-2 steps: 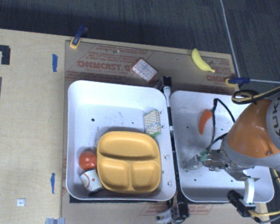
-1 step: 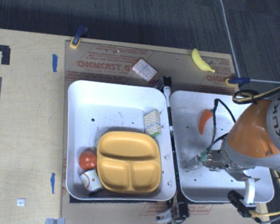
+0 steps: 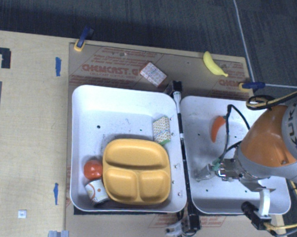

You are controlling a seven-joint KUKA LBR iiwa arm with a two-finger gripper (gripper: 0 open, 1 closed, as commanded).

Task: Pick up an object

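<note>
Currently: end effector [image 3: 203,173] low in right bin [image 3: 280,204], fingers look near closed, nothing visibly between them.
Orange object [image 3: 217,127] lies apart at the bin's far side; yellow tray [image 3: 136,171] fills the left bin [image 3: 80,135].

Yellow tray [image 3: 135,172]; red-orange ball [image 3: 92,168]; orange carrot [image 3: 217,127]; yellow banana [image 3: 214,64]; white bins [image 3: 82,135]; blue clamps [image 3: 84,35].

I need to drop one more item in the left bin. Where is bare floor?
Left bin: free along the back and left, behind the yellow tray and left of the patterned packet. Crowded at the front-left corner, with the red ball and small can.
</note>
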